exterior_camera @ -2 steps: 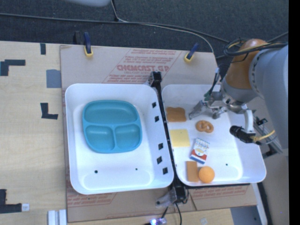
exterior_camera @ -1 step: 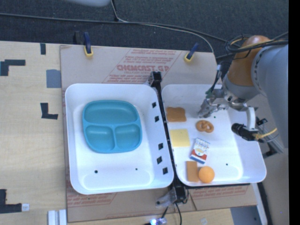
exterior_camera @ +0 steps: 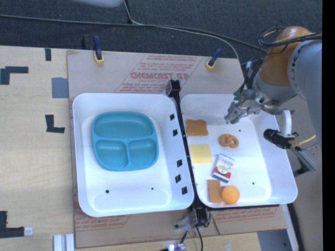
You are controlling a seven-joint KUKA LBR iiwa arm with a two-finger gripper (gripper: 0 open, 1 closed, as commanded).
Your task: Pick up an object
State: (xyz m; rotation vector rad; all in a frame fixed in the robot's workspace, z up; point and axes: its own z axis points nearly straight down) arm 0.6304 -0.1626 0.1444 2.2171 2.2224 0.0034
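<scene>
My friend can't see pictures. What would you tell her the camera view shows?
A grey robot arm's gripper hovers over the right white bin, which holds toast, a pretzel, a cheese slice, a small carton, a cracker and an orange ball. The left white bin holds a blue divided plate.

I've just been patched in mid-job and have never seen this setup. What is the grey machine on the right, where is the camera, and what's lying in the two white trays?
The grey machine with the orange band is a robot arm; its two-finger gripper hangs over the right bin, with nothing visibly held. One fixed camera looks down on the bench at a slant. The left bin holds a blue divided plate. The right bin holds toy food: a toast slice, a pretzel, a yellow cheese square, a small carton, a brown cracker and an orange ball.
</scene>
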